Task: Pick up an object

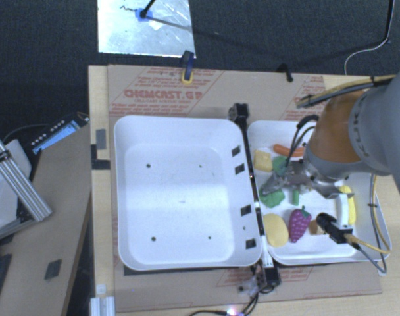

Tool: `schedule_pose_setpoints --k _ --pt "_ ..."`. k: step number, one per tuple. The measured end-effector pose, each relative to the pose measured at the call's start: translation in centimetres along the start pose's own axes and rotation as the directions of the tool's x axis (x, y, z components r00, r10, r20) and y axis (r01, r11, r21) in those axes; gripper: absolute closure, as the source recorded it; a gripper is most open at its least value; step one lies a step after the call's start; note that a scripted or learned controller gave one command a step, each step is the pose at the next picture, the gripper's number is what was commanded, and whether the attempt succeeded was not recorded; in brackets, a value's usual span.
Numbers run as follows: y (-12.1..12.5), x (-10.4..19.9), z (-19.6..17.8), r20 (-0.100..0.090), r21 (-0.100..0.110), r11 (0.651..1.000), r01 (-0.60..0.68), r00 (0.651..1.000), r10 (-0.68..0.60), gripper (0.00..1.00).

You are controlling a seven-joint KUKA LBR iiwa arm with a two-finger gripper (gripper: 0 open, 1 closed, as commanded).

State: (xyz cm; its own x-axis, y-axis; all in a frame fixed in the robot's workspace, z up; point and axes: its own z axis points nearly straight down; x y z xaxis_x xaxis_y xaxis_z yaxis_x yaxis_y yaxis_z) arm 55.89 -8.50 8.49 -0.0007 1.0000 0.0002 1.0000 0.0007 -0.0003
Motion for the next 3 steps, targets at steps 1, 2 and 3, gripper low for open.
schedule_pose_setpoints --k 1,2,3 --pt "-6.2 0.1 0.0 -0.001 -0.001 1.000 -0.002 1.000 0.002 0.00" --pt "-5.8 0.2 -1.2 -0.001 -0.007 1.000 0.002 1.000 -0.002 1.00" --pt "0.1 4.4 -10.6 0.000 -0.014 1.000 0.010 1.000 -0.010 1.00"
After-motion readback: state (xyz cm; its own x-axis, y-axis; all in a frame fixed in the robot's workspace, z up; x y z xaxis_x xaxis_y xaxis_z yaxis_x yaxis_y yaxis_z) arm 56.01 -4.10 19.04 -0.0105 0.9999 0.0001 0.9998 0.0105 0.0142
